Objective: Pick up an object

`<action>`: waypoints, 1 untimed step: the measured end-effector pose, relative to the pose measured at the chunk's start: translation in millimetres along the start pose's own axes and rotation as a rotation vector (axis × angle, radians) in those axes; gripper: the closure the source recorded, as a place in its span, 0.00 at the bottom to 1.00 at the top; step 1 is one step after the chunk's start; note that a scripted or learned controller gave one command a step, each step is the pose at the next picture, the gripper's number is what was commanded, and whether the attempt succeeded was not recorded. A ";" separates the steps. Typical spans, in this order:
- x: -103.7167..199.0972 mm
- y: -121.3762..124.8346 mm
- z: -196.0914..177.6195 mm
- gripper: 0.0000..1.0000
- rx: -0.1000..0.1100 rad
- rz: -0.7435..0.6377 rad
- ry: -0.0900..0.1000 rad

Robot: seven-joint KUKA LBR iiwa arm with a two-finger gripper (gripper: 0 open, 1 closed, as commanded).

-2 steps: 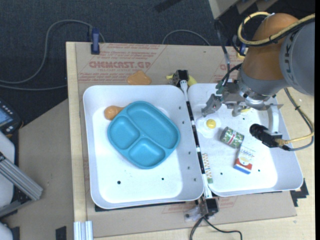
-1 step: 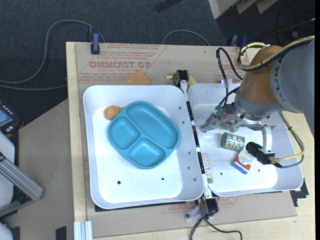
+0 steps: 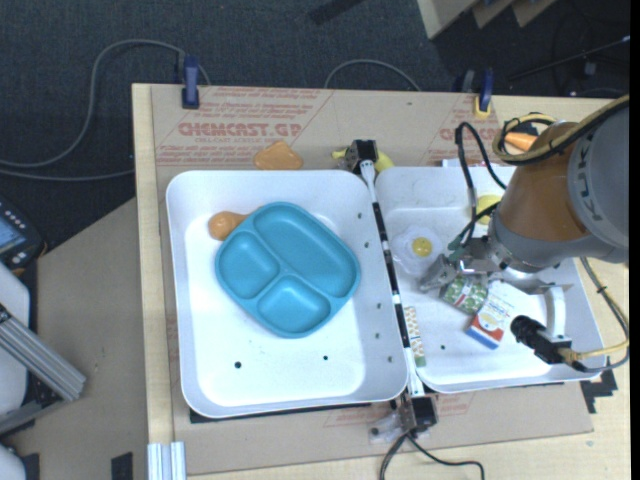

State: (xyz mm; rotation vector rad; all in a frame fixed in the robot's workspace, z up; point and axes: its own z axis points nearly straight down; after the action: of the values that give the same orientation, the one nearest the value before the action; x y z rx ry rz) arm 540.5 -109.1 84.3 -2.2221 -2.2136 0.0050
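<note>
Camera view: the gripper (image 3: 452, 270) is lowered into the right bin (image 3: 440, 363), just above a small green-patterned packet (image 3: 463, 292); whether it is spread or closed on anything cannot be told, since the wrist hides it. A red, white and blue carton (image 3: 488, 324) lies touching the packet, and a clear lid with a yellow spot (image 3: 416, 247) sits just left. The packet may be nudged aside or both items dragged together. A blue divided plate (image 3: 288, 266) is seen in the left bin (image 3: 200, 298).

Left bin (image 3: 200, 298): blue divided plate (image 3: 287, 267), orange object (image 3: 224, 224) at its edge. Right bin (image 3: 440, 363): gripper (image 3: 452, 271) low over small packets (image 3: 480, 308).
</note>
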 end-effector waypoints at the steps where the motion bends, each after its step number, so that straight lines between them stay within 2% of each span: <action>1: 1.5 3.2 -10.7 1.00 -0.008 -0.003 -0.001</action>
State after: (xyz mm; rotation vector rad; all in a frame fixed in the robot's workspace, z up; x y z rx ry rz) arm 543.8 -107.6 95.0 -2.2238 -2.2210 -0.0023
